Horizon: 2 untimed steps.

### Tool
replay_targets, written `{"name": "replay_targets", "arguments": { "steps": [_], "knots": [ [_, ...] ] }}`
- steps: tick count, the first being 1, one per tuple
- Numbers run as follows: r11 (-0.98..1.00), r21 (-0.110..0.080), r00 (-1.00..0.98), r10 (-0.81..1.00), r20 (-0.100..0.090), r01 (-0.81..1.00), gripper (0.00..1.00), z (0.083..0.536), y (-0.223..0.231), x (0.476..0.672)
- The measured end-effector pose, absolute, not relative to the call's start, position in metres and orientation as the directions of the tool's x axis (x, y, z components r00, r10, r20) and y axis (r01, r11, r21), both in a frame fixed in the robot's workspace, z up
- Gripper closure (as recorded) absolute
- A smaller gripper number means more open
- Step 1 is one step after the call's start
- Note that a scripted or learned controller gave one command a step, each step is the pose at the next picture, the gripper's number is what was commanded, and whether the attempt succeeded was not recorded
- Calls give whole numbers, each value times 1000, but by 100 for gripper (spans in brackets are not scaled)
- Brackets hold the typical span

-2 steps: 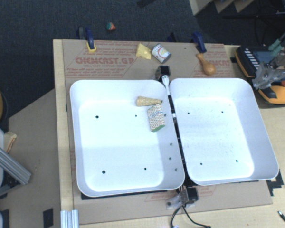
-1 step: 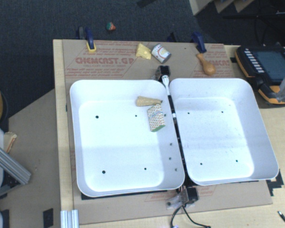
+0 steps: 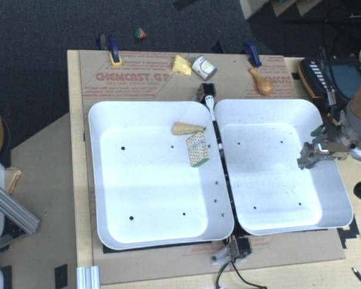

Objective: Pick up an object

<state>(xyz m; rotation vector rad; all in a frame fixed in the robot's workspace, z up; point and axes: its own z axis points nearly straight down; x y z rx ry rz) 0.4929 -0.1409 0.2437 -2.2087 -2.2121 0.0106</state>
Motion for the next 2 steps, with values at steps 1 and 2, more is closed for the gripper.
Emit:
{"name": "replay_targets", "arguments": {
  "steps": [1, 2],
  "knots": [
    [5, 18, -5, 1000, -3, 1000, 100, 386, -113, 499],
    [0, -9, 0, 1000, 3, 1000, 100, 311, -94, 478]
  ]
}}
